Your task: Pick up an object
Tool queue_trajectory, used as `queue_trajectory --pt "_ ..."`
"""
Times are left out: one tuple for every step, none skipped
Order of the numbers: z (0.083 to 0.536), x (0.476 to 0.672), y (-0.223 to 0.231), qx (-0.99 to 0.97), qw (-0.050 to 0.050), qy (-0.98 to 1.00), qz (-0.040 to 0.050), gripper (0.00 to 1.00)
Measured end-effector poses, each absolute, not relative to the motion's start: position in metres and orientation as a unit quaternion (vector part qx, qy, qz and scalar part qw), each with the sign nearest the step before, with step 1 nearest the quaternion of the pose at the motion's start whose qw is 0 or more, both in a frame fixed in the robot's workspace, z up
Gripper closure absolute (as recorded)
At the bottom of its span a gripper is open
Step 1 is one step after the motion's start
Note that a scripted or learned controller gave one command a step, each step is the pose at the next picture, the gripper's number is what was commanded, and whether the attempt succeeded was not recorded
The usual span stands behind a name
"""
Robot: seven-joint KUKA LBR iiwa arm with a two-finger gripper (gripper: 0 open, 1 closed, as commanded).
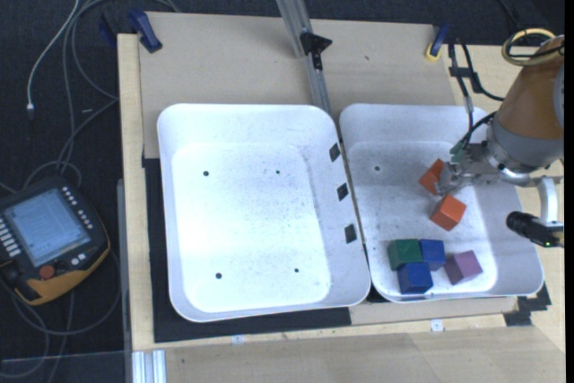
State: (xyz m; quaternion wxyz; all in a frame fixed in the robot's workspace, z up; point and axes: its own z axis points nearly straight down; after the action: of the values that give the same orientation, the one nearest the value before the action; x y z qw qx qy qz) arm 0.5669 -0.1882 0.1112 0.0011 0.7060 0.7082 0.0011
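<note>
Tool (451, 172) sits at an orange block (432, 176) in the right bin (377, 278); grip state we cannot tell. Block looks light, rigid; we'd pinch opposite flat faces.

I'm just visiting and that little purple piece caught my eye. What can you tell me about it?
The purple block is a small, solid-looking cube with matte faces, possibly wood or plastic. It lies on the floor of the right bin, near that bin's front right corner, turned at a slant to the walls. Just to its left is a blue block, close enough that I cannot tell whether they touch. The end effector is farther back in the bin, well apart from it.
</note>
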Motion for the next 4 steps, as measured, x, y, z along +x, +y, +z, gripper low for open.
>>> queue_trajectory --pt "0.11 0.567 -0.188 0.706 0.001 0.708 0.0005 0.0" --pt "0.099 0.588 -0.132 0.705 0.0 0.71 0.0014 0.0" --pt "0.101 0.639 -0.164 0.707 0.003 0.708 0.0011 0.0" --pt "0.1 0.64 -0.121 0.706 -0.001 0.709 0.0002 0.0"
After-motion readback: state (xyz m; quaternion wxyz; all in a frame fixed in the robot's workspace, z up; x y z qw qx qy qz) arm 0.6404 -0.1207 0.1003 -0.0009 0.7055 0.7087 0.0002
